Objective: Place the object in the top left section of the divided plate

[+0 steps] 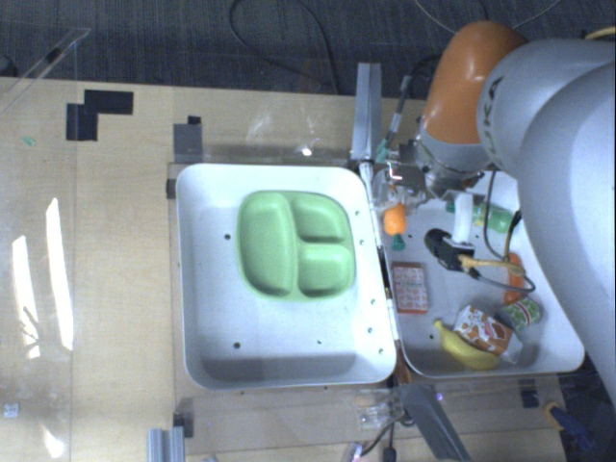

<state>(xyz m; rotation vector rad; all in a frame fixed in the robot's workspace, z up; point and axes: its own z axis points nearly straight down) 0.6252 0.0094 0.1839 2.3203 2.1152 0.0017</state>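
A green divided plate (244, 248) lies in the left bin (207, 345), with one long section on its left and two smaller ones on its right. A small orange ball-like object (394, 220) sits at the right bin's left wall, near the top. My gripper (402, 187) hangs directly above that orange object, close to the wall between the bins. Whether it touches the orange object I cannot make out. Nothing lies on the plate.
The right bin (563, 354) holds a red card (410, 288), a banana (462, 347), a snack packet (481, 327), a small can (525, 311), a carrot (517, 269) and a green-white bottle (481, 217). The arm covers the bin's upper right.
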